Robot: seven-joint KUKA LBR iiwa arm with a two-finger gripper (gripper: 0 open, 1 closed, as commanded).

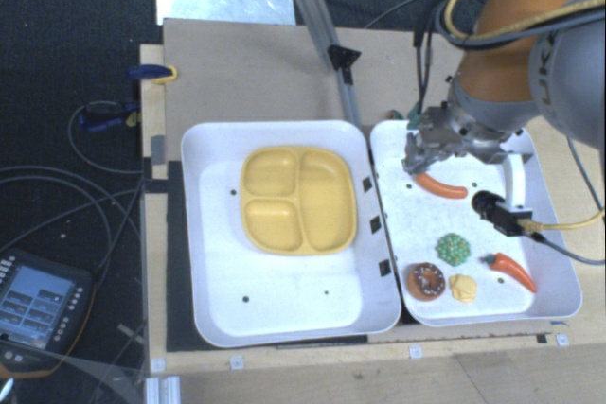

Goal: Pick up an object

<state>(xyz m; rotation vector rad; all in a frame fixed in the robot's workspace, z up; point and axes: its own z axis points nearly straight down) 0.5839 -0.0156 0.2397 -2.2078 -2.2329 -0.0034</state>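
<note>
We take the orange sausage (441, 185) as the likely target: it lies flat in the upper part of the right bin (559, 298), its left end just under the gripper (420, 161). A green ball (453, 249), doughnut (426, 281), yellow piece (463, 288) and carrot (512, 270) sit nearer the front edge, well apart, so the sausage has room around it. The yellow divided plate (298, 200) lies in the left bin (213, 298). The arm reaches down from the right, wrist over the bin's back edge. How far the fingers stand apart we cannot tell; nothing visibly sits between them.
</note>
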